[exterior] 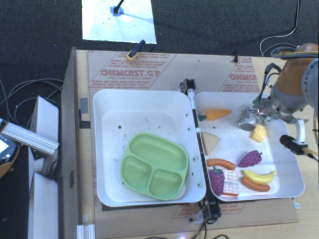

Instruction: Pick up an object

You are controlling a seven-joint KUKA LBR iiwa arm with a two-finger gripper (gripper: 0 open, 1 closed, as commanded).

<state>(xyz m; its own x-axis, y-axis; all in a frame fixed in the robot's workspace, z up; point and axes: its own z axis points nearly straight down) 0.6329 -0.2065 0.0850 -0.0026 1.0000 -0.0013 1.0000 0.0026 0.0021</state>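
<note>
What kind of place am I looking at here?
Probably a robot test lab, not a kitchen: a robot arm over two white bins, toy food like a plastic banana, and loose cables on the floor.

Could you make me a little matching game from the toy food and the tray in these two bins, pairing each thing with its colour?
Things:
1. tray
2. carrot
3. banana
4. grapes

Colours:
A. purple
B. yellow
C. green
D. orange

Pairs: 1-C, 2-D, 3-B, 4-A
</note>
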